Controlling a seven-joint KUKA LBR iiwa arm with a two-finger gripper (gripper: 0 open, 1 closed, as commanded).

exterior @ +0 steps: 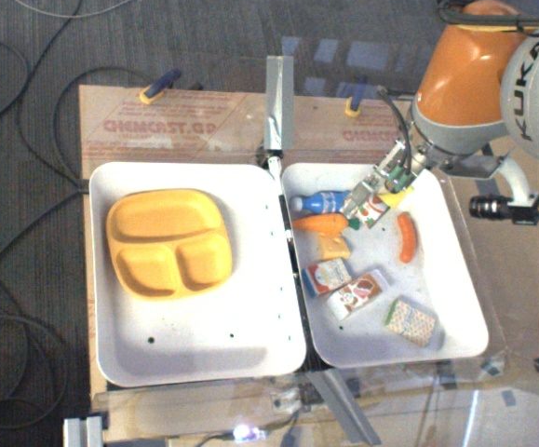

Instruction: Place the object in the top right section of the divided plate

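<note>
Yellow divided plate [168, 241] sits in left bin [101, 343]. Claw [370, 201] low in right bin [469, 329], upper middle, over blue bottle [320, 202] and carrot [318, 222]; can't tell its opening or any hold. "KUKA" partly readable on arm [478, 73]; board [171, 127] print reversed, unreadable.

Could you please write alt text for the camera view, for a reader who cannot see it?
A grey arm's two-finger gripper reaches into the right white bin, just above a blue bottle and an orange carrot among small packets. In the left white bin, a yellow divided plate lies with nothing on it.
</note>
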